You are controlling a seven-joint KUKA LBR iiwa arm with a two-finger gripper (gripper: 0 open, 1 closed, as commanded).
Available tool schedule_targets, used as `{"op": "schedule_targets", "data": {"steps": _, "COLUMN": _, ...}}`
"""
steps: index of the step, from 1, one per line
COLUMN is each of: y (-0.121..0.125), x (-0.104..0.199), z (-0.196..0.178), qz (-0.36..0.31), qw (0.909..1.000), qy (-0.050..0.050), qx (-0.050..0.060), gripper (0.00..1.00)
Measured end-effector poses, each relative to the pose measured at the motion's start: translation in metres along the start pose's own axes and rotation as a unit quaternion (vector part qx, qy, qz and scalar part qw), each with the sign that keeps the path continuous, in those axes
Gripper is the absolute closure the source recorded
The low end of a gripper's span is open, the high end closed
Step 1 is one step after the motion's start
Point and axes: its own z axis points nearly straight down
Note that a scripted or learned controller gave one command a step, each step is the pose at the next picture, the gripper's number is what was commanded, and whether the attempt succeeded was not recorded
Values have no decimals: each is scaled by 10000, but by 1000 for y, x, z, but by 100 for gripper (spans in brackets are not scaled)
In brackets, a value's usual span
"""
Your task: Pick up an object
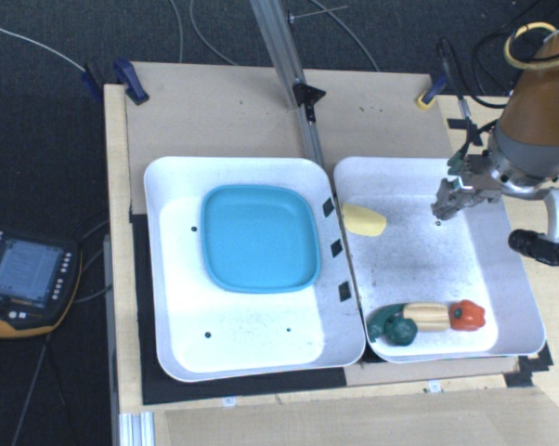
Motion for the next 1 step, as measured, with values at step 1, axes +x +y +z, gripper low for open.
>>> {"op": "schedule_targets", "data": {"steps": 1, "y": 1, "x": -6, "z": -44, "qz": 2, "qw": 10000, "qy": -1, "qx": 1, "gripper": 100}}
